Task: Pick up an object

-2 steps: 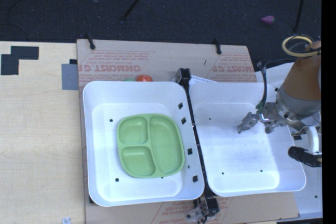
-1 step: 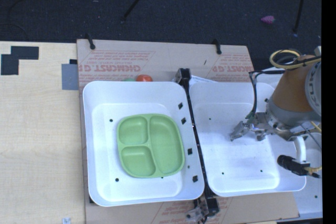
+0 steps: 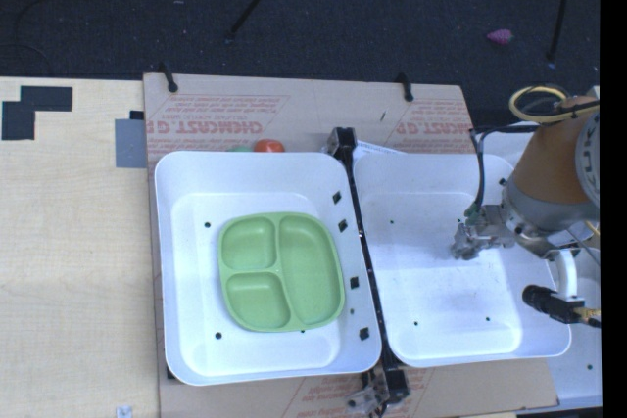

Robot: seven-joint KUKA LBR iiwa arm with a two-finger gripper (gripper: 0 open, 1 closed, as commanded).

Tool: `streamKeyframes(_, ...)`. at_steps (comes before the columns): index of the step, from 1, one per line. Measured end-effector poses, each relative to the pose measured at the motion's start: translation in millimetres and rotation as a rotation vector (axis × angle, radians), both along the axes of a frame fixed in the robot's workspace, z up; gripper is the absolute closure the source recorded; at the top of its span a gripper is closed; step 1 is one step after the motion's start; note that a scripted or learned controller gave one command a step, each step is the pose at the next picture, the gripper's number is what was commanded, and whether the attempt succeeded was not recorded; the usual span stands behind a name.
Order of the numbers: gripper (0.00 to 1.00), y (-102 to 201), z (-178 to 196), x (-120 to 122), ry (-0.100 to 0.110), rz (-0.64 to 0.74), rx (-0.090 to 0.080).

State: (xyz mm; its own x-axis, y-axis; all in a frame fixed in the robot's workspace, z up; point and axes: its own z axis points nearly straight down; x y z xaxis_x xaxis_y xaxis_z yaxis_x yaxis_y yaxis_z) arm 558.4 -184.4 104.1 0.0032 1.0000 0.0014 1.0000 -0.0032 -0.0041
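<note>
The green plate (image 3: 282, 271), with three compartments, is lying flat in the left bin (image 3: 186, 210), filling most of the bin's floor. It looks like the only thing in the bins to pick up, so it is probably the target. A small red and green thing (image 3: 263, 147) is sitting on the cardboard just behind the back rim of the left bin, outside it.

The fingers (image 3: 473, 240) are hanging over the right bin (image 3: 451, 328), near its far right side and a little toward its back half. From the fingers, the plate is lying well apart to the left, across the black divider (image 3: 355, 250) between the two bins. The plate's long axis is running roughly from the back of the bin to the front, slightly tilted, so its nearer long edge is facing the divider.

The arm (image 3: 554, 166) is reaching in from the right side of the right bin, with its orange band above the wrist and the wrist pointing down and left. The fingers are small and dark against the white floor; it is not possible to tell how far they are open. Nothing can be made out between them.

To reach the plate, the arm is probably needing to travel left over the divider and come down on a rim of the plate.
</note>
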Motion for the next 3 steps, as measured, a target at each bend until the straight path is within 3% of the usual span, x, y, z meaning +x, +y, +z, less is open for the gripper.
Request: streamKeyframes(3, 1.0, 6.4, 179.8, 10.8, -0.009, 0.005, -0.003)
